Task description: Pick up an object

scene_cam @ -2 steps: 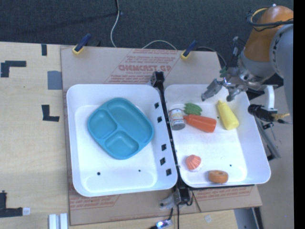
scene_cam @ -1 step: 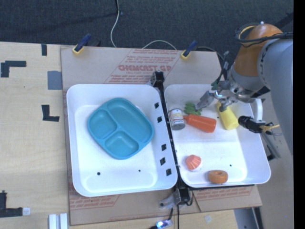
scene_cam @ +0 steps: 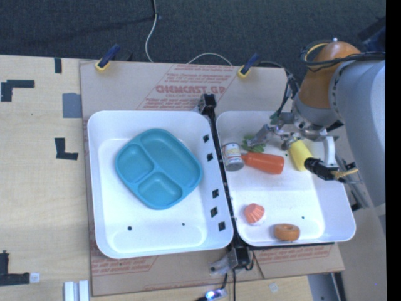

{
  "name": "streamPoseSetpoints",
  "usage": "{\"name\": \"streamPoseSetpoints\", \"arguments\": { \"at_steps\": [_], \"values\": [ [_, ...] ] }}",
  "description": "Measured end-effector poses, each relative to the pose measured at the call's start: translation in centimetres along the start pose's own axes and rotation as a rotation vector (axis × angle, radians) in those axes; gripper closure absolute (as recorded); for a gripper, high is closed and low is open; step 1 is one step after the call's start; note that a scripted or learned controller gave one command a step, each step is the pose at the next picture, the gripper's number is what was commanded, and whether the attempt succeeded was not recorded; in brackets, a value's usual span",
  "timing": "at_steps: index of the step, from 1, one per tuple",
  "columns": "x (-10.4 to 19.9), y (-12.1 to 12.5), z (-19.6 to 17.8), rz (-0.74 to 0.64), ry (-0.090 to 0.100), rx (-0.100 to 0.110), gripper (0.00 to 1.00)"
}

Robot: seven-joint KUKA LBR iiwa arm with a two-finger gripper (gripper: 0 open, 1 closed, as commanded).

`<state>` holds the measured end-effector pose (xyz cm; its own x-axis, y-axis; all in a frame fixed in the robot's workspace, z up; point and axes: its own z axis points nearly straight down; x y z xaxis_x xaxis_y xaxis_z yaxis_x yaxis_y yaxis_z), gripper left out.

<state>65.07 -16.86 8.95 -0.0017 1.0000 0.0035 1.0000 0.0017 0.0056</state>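
The pale wooden bench (scene_cam: 37,168) carries a brown cardboard sheet (scene_cam: 188,86) with two shallow white plastic bins on it, side by side and touching along a shared middle wall.

The grey arm with the orange band (scene_cam: 363,105) comes in over the right bin's far right corner.

The left bin (scene_cam: 100,231) holds a blue divided plastic plate (scene_cam: 158,167). The plate lies flat near the middle, and bare floor runs all round it, widest along the near edge.

The right bin (scene_cam: 313,212) is more crowded at its far end. The hand (scene_cam: 266,135) hangs there, just above the green leafy tip of an orange toy carrot (scene_cam: 264,162). Whether the hand is spread or pressed together cannot be told, and nothing is seen in its grip.

The carrot lies on its side across the bin. Its leafy end is near a small silver tin with a pale label (scene_cam: 232,156), which sits against the middle wall.

A brown ring-shaped piece (scene_cam: 287,232) lies at the near edge. An orange-pink round piece (scene_cam: 254,214) sits beside it toward the middle wall. Open floor separates these two from the carrot.
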Motion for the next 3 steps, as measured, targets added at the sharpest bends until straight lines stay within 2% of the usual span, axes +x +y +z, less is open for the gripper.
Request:
{"name": "streamPoseSetpoints", "arguments": {
  "at_steps": [1,2,3],
  "values": [
    [0.3,0.5,-1.8,-0.005,0.0,-0.014,1.0],
    [0.1,1.4,-7.3,0.0,-0.005,0.006,1.0],
    [0.3,1.4,-11.6,0.0,-0.004,0.002,1.0]
  ]
}}
